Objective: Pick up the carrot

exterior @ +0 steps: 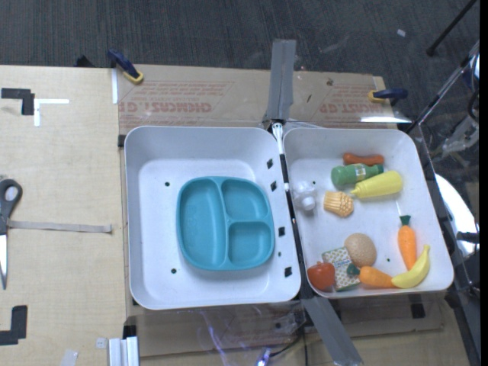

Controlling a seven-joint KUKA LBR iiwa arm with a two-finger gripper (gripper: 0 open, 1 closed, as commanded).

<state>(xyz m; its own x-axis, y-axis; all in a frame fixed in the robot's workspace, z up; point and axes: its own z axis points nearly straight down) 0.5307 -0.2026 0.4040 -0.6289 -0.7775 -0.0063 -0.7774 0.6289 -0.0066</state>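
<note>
Dark carpet lay beyond a pale wooden surface [61, 166] with a sheet of brown cardboard [198, 97] clamped over it. I place everything against the right-hand shallow white plastic bin [424, 175].

Well to its left, a pair of grey-handled scissors [6, 212] lay at the edge of the surface. Touching its left wall stood the matching left-hand white bin [145, 204], which held a teal plastic plate with three compartments [226, 223], all of them bare.

Inside the right-hand bin, toy food was scattered. By its left wall lay a small white object [306, 199] and a stub of yellow corn cob [338, 203]. Along its far side were a red-orange sausage-like piece [364, 158], a green bottle shape [351, 175] and a long yellow piece [378, 185]. Its near side held a red tomato-like piece [321, 275], a printed packet [341, 269], a tan egg-shaped piece [360, 248] and a second, stubby orange piece [374, 277].

The orange plastic carrot with a green top [407, 242] lay close to the bin's right wall, in its near half, pointing lengthwise toward the near wall, with a yellow toy banana [415, 269] at its tip.

Whether the end effector was open or closed could not be told. A good grasp would probably come straight down with the jaws across the carrot's narrow width, at mid-body, away from the banana and clear of the wall.
</note>
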